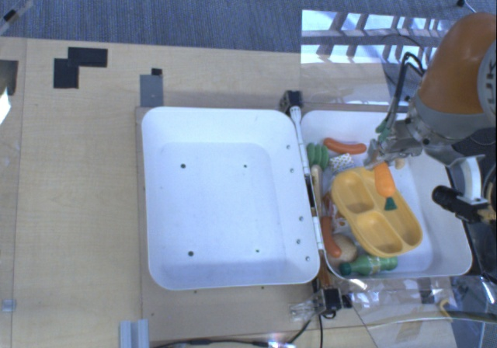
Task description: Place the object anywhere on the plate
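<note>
— While the left bin (225,199) sat bare, where was the carrot (384,180)?

— It lay on the yellow plate (365,218) in the right bin (446,249), so the job looked about done.

— And the tool (390,148)?

— It hung just above the carrot. I could not tell how it was set.

glossy yellow plastic plate (376,218); smooth white plastic bins (225,199); matt pale wood bench (70,207).

Grey arm (466,82) with orange band reaching in from the right, wrist angled down-left, gripper (386,154) low over the right bin's far edge
</note>
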Action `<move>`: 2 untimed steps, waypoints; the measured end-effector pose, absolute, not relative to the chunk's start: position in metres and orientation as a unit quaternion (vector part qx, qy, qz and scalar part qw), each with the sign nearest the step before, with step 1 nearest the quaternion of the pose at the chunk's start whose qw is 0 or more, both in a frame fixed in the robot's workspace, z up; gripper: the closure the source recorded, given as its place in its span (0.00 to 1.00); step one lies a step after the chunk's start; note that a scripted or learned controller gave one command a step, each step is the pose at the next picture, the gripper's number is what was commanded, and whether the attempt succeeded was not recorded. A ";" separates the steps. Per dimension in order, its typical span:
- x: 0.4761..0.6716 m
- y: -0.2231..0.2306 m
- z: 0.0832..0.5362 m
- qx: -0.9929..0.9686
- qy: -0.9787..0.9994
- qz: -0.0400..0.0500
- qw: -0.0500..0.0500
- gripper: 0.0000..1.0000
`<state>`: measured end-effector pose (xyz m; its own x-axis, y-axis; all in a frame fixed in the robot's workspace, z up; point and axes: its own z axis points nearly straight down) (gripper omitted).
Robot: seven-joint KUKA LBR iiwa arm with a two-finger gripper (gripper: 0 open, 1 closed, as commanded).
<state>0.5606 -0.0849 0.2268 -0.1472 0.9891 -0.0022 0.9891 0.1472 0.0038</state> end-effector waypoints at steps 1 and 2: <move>0.506 -0.040 0.184 0.548 0.836 0.001 0.001 1.00; 0.492 0.011 0.184 0.561 0.828 0.002 0.001 1.00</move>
